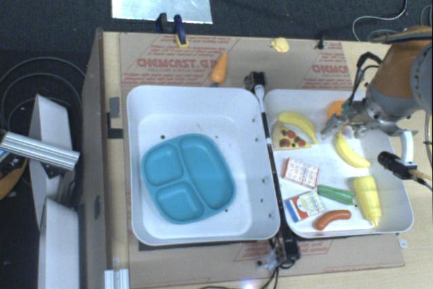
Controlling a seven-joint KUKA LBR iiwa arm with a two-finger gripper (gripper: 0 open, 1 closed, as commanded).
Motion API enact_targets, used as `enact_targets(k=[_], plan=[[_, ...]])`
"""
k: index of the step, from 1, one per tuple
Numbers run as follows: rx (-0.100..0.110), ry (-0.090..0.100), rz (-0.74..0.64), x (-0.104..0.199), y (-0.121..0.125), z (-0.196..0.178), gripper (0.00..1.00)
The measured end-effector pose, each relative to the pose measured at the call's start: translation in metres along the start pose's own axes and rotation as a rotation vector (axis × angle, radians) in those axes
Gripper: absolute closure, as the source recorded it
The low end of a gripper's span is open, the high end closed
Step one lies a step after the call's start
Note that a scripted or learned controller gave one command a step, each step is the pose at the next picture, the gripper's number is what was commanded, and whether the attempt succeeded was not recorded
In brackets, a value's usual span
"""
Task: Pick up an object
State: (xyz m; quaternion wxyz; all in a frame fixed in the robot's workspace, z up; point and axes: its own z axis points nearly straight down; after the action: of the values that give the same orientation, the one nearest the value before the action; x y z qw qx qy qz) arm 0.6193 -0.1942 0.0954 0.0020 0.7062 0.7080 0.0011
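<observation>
A: What takes up most of the view?
B: The surface (169,54), a brown sheet with red lettering, bearing two white bins side by side. The left bin (196,101) holds a blue divided tray (187,176) lying flat near its middle.
A: And the right bin (392,210)?
B: That one holds the small things. The grey arm (399,88), with its orange band, reaches in from the right and hangs over the bin's upper right corner.
A: How do the jaws stand?
B: I cannot tell; the gripper (345,122) is low over the bin, but its tip is too small and blurred to read. Nothing can be made out between them.
A: What lies near it?
B: A banana (352,151) just below the tip, and a second banana (298,123) to its left, touching a pizza slice (292,139). Something orange (335,108) peeks out just behind the gripper.
A: Lower down?
B: A yellow bottle (367,197) at the right, a green pepper (336,194) beside it, a red-and-white carton (300,172) in the middle, another small box (305,205) below it, and a sausage (327,218) near the front wall.
A: Anything outside the bins?
B: A carrot (218,68) lies on the surface just behind the left bin.
</observation>
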Motion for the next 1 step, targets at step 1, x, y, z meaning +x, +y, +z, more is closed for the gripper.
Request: enact_targets(k=[1], plan=[[0.029,0.003,0.003,0.0035,0.0387,0.0113,0.00]])
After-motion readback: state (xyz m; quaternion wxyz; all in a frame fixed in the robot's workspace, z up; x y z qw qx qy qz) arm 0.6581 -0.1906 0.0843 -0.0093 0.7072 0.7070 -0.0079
